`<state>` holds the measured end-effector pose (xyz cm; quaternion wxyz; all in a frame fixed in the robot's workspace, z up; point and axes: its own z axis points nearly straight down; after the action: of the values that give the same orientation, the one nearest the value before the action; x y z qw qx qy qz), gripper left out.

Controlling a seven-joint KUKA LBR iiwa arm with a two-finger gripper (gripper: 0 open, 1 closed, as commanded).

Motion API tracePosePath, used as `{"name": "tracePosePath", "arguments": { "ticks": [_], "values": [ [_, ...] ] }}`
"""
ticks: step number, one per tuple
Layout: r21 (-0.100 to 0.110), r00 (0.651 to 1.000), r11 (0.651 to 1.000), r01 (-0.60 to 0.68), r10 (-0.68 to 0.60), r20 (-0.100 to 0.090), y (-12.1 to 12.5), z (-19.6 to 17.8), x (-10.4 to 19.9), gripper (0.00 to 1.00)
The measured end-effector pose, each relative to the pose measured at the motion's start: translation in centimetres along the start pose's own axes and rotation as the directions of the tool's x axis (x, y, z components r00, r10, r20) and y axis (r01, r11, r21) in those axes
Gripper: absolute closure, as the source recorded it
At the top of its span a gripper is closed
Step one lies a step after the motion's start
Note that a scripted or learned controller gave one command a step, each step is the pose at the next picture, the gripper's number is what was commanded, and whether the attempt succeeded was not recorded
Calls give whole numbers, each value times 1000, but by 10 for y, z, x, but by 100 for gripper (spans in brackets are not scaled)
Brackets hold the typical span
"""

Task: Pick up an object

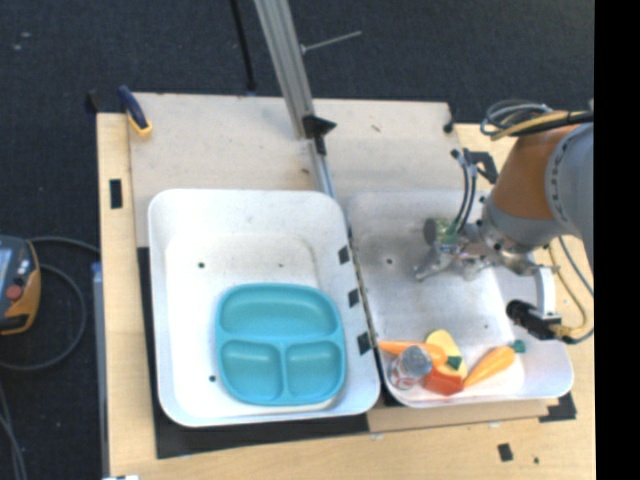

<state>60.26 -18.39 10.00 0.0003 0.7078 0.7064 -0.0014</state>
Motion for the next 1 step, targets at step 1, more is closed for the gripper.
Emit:
{"name": "tracePosePath", "arguments": {
  "ticks": [1],
  "values": [
    [-7, 1000, 1000, -1, 1, 0, 2, -14, -1, 100]
  ]
}}
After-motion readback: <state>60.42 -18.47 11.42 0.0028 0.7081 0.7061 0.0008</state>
